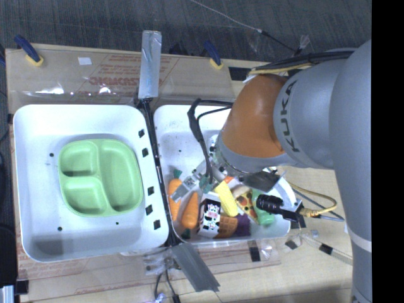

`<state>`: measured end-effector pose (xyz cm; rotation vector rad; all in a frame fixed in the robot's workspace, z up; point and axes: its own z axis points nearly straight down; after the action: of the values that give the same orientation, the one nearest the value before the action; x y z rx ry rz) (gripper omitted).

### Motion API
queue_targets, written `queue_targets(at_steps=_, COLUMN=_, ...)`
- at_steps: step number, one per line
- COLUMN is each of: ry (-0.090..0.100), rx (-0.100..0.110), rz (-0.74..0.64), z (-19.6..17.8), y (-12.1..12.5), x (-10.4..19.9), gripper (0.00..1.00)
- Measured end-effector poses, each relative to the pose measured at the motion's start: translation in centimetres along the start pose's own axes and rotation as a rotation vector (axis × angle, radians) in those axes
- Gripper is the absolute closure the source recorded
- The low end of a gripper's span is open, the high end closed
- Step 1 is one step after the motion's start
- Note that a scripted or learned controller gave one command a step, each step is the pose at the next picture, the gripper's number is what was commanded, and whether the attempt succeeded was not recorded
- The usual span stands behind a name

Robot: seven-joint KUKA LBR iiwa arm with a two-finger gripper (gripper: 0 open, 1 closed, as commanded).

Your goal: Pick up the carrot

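Carrot position comes first: the orange, tapered plastic carrot (187, 211) is seen in the right-hand shallow white bin (173, 128), low in its near-left part, lying close to the divider between the two bins, with its narrower end pointing up toward a smaller orange piece (174, 187) just beside it. Just right of the carrot a small white carton printed with a black-and-white cow (211, 217) is found, and a yellow, elongated toy item (226, 199) is laid at a slant above that carton. A purple object (235, 226) is partly hidden under the carton and the yellow piece, and a green rounded piece (265, 219) sits further right, beside a black cylindrical fitting (271, 203) from which a yellow cable is led off to the right. The grey arm with its orange band (255, 122) is lowered over this bin from the right, and much of the bin's far and right part is covered by it. The two-finger gripper (205, 180) is placed just above the carrot's upper end, among the clutter — whether it is spread or closed cannot be told, as the metal parts are blurred and mixed with the toys. Nothing is clearly shown to be gripped. In the left-hand shallow white bin (38, 188) a pale green plastic tray with three compartments (100, 177) is set near the middle, well apart from the carrot.
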<state>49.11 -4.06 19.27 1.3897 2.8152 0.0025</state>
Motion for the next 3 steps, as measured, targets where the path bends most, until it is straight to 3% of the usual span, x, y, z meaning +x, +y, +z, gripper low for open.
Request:
queue_targets(at_steps=1, ry=0.004, rx=0.006, rz=0.359, z=0.2, y=-1.7, x=0.2, gripper=0.00)
queue_targets(at_steps=2, ry=0.002, rx=0.005, rz=0.559, z=10.2, y=-3.7, x=-6.0, gripper=0.00)
queue_targets(at_steps=3, ry=0.006, rx=0.006, rz=0.549, z=9.2, y=-3.6, x=-5.9, gripper=1.00)
